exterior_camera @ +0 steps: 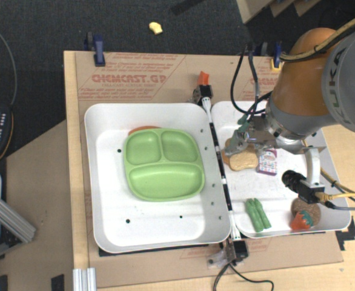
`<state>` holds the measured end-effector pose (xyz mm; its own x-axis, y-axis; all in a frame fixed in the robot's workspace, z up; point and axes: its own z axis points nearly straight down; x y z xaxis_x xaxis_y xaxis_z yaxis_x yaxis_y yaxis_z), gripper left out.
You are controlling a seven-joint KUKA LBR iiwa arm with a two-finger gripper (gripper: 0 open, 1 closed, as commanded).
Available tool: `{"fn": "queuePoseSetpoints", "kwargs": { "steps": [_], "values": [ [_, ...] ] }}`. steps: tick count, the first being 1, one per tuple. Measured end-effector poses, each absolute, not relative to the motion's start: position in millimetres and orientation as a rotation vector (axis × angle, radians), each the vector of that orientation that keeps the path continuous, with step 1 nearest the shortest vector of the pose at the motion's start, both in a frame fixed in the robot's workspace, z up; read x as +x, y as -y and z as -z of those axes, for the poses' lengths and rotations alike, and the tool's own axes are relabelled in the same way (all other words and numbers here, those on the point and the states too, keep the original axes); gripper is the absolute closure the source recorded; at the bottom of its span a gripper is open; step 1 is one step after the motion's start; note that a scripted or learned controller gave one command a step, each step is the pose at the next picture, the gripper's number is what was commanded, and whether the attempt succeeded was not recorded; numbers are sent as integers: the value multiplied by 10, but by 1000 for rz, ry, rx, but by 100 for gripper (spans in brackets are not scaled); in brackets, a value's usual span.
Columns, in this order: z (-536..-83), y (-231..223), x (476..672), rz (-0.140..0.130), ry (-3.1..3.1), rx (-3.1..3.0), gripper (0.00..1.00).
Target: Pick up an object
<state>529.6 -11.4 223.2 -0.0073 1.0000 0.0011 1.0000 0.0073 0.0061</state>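
Tool (241, 143) low in the right bin (338, 223), at its left wall; whether it is spread or pressed together cannot be told, the wrist hiding it. Directly beneath and just right of it lies a tan bread piece (242, 160), the likely target. A purple packet (267, 161) lies just beyond. Farther toward the near rim: green beans (257, 214) and a red-brown item (303, 217) (blurred). Left bin holds a green tray (163, 165). Recommendation: centre over the bread, clear of wall and packet, descend squarely, then close.
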Motion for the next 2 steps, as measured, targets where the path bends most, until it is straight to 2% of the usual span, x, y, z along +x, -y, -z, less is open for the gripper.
{"fn": "queuePoseSetpoints", "kwargs": {
  "steps": [1,2],
  "values": [
    [-2215,92,5149,2,-2223,2222,100],
    [-1907,-78,5303,4,-2225,2222,100]
  ]
}}
